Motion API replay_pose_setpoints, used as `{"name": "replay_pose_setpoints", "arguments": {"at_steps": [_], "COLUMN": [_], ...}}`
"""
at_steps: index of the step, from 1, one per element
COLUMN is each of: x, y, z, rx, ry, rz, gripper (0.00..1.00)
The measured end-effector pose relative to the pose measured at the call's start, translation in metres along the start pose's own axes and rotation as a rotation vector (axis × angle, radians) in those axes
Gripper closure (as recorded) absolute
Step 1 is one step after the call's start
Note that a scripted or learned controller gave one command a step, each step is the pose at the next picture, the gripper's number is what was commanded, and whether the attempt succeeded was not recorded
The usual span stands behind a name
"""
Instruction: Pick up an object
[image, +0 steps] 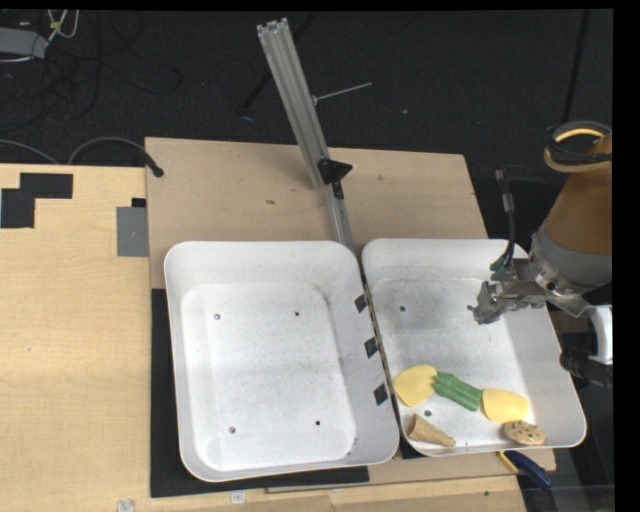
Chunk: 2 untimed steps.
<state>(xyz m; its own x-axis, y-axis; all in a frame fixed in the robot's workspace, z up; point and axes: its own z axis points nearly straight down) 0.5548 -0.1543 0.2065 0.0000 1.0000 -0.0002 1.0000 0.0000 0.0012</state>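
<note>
The gripper (487, 305) hangs over the upper right part of the right bin (440, 262), the arm (575, 225) reaching in from the right edge. Whether the jaws are apart or together I cannot tell — they are small and dark against the bin floor. Nothing is visible between them.

The things to pick lie along the near edge of that same bin, all toward the camera from the gripper, well apart from it. A yellow piece (414, 384) sits near the divider; a green piece (458, 391) touches it and runs long-axis from upper left to lower right, ending at a second yellow piece (505, 405). A tan cone (430, 431) lies just in front of the first yellow piece, and a round cookie (523, 432) sits in the front right corner.

My guess: nearest target is the green piece or the second yellow piece — the gripper would travel toward the near rim and down. A grip across the green piece's short width looks sensible.

Bin floor is white, flat, faintly speckled. Room is tight at the cookie, close to the rim; the middle of the cluster is more open. The left bin (260, 360) sits beside it on the table (70, 300).
</note>
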Motion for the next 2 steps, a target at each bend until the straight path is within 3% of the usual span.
{"name": "replay_pose_setpoints", "arguments": {"at_steps": [2], "x": [0.103], "y": [-0.003], "z": [-0.008], "rx": [0.004], "ry": [0.003], "rz": [-0.004], "gripper": [1.0]}}
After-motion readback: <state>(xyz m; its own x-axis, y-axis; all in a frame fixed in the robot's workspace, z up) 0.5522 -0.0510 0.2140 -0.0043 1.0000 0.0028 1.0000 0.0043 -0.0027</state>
